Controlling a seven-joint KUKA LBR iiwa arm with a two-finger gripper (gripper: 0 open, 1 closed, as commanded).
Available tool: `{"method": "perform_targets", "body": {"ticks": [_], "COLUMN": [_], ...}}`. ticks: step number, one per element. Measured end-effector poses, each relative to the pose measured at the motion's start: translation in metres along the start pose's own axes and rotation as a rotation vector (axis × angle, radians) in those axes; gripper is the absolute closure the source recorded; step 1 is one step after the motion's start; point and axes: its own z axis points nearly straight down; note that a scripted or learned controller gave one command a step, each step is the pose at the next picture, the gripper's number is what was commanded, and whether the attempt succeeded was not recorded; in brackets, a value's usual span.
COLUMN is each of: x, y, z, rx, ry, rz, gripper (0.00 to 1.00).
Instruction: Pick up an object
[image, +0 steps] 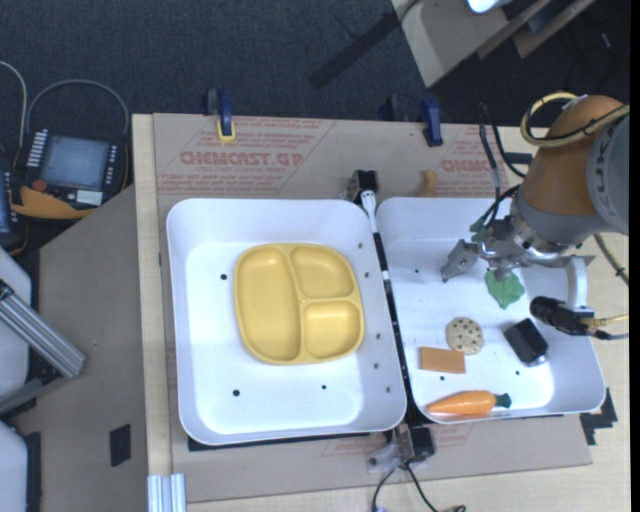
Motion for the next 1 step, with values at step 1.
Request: {"method": "perform_targets", "body": {"ticks": [1], "x": [0.0007], "y": [-0.0004], "z": [0.0386], "rx": [-0.001], "ry": [0.0], "rz": [0.0], "gripper": [0.0]}}
